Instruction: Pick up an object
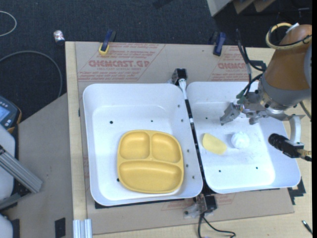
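Fingers (237, 114) hang spread and empty over the right bin (257, 175), above a white ball (241, 140).

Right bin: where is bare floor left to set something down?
Right bin: bare floor runs along the near edge, below the yellow piece and white ball. The far part is crowded under the hand. In the left bin, the strip beyond the yellow tray is bare.

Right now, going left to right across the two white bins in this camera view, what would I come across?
Yellow divided plate in the left bin → small yellow piece → white ball in the right bin.
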{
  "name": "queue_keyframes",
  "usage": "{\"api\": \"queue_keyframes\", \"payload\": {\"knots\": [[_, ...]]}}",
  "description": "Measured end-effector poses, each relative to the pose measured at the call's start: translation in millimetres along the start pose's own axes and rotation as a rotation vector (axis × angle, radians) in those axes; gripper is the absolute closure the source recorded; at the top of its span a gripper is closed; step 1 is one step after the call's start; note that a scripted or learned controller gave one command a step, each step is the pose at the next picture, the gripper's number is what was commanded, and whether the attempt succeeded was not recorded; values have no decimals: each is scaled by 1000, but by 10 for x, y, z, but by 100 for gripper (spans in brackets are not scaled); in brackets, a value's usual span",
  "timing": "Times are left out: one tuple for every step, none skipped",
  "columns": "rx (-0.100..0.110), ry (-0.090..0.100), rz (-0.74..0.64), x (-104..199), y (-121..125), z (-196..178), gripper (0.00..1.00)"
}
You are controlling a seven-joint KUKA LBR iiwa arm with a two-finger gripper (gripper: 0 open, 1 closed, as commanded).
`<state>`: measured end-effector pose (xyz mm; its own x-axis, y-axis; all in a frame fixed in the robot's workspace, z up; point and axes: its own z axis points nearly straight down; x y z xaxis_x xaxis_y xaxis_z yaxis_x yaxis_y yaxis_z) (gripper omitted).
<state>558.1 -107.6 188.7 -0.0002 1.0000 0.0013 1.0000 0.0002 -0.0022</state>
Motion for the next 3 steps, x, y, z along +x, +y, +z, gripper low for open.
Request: {"api": "queue_keyframes", "payload": {"knots": [[-22,-1,-6,432,-494,-1775,0],[-23,-1,-4,657,-797,-3144,0],[-9,-3,-2,651,-784,-3160,100]]}}
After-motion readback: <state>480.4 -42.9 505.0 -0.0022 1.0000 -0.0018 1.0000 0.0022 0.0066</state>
